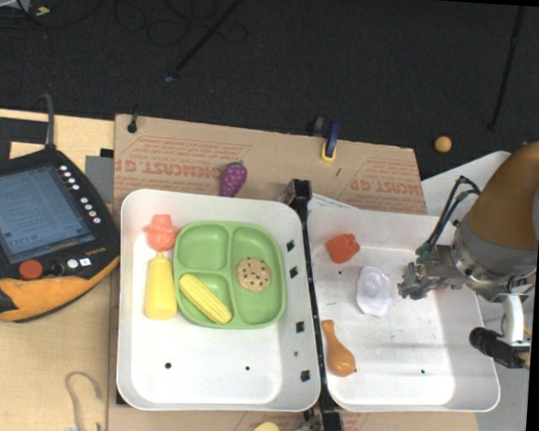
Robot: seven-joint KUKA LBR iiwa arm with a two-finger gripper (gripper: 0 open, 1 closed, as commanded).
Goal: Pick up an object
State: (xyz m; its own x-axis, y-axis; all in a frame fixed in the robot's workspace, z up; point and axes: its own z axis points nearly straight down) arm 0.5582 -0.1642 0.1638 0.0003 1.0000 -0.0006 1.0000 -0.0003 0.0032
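We see the gripper [411, 284] low in the right bin [442, 386], just beside a small white object [373, 292]. We cannot tell its state. Nothing looks lifted, so we judge the pick not yet done.

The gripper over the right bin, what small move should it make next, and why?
Probably a short shift left and down onto the white crumpled object. The gripper sits just to its right in the right bin, nearer than the red pepper or the chicken drumstick.
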